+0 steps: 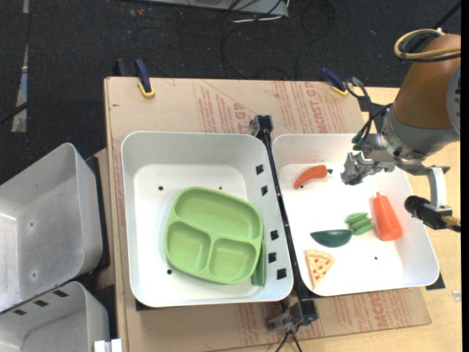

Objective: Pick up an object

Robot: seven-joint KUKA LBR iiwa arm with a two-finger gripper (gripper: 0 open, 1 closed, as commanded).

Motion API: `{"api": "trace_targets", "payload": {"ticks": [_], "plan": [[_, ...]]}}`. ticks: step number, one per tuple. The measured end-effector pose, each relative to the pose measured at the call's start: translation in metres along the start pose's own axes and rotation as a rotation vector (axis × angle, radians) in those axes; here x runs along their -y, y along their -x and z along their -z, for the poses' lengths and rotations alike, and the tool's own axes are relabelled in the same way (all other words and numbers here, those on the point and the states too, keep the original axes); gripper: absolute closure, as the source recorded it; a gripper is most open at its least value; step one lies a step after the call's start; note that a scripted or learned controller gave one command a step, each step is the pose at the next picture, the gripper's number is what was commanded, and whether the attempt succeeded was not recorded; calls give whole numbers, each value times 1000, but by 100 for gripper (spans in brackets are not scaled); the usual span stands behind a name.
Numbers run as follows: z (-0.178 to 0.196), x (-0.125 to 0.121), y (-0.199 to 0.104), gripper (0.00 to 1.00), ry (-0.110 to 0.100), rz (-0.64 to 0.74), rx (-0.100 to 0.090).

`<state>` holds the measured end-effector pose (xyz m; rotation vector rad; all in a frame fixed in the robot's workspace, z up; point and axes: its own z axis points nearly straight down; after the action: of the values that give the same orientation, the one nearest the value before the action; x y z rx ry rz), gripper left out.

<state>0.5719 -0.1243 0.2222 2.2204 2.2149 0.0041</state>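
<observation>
Two white bins sit side by side on the table [190, 97], and I take the right bin [410, 273] as the landmark. The gripper [356, 169] hangs over its upper part, near the far rim, with nothing visible between its fingers; whether they are open or closed cannot be told from here. Inside the right bin: a small red-orange pepper [311, 174] in the upper left area, just left of the gripper and apart from it; an orange carrot-like piece [385, 216] toward the right side, upright along the bin's length; a green bean piece [359, 223] touching or just beside the carrot's left; a dark green leaf-shaped piece [331, 236] near the middle; a pizza slice [318, 266] low on the left. Left of the right bin, the other bin [139, 196] holds a green divided tray [212, 235].
</observation>
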Motion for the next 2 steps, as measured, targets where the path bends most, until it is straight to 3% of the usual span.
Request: {"api": "trace_targets", "payload": {"ticks": [1,2], "plan": [[28,-1,0,100,-1,5,-1],[24,2,-60,100,-7,11,-4]]}}
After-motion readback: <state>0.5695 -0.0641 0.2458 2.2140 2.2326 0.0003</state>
